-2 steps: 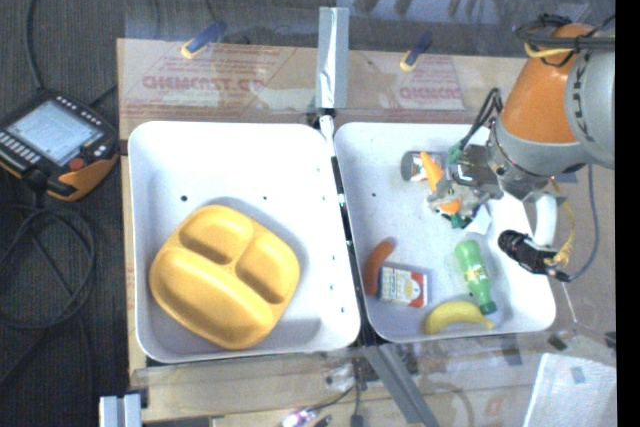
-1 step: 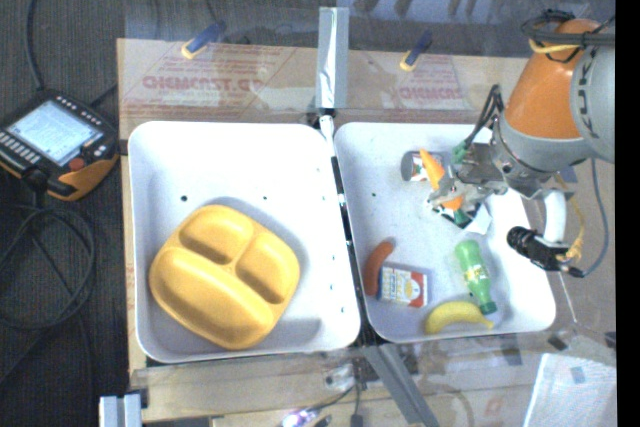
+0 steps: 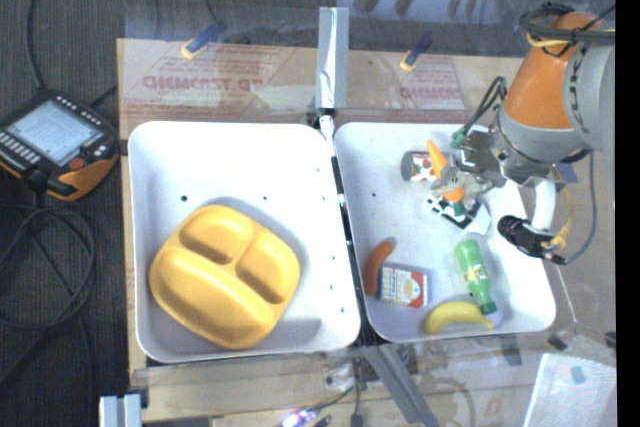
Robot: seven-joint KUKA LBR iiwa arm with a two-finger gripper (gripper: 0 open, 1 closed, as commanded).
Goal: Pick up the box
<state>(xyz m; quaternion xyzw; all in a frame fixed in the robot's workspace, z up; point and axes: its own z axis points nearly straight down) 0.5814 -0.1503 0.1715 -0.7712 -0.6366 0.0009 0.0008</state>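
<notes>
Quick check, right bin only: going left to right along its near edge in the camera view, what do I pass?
Orange-red sausage → red and white box → yellow banana, with the green bottle just above its right end.

Tool [image 3: 462, 177] fingers hidden among clutter; arm [image 3: 560, 95] cut off right.

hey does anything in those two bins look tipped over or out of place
Nothing looks spilled or damaged. The green bottle lies on its side in the right bin, near the banana and the box. The yellow tray sits askew in the left bin.
</notes>
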